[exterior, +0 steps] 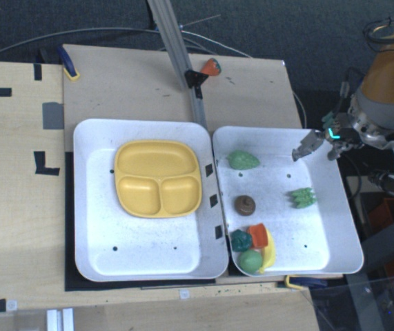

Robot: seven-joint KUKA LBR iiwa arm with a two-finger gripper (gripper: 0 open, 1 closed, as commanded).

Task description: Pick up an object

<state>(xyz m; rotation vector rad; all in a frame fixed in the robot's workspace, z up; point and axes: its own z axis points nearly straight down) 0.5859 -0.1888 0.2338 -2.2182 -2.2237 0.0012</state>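
The right bin (335, 205) holds several small items: a pale green lump (243, 160) at its far left, a brown round piece (244, 203) in the middle, a green leafy piece (302, 197) toward the right, and a cluster at the near left corner of a teal piece (240, 240), an orange block (258, 235), a green ball (250, 260) and a yellow banana shape (269, 252). My gripper (319, 145) hovers over the bin's far right rim, its fingers spread open with nothing between them.
The left bin (93, 205) carries a yellow three-compartment plate (159, 177). A grey pole (172, 33) rises behind the bins with an orange-and-green object (212, 66) at its base. A blue-yellow clamp (68, 63) sits at the bench's far left corner.
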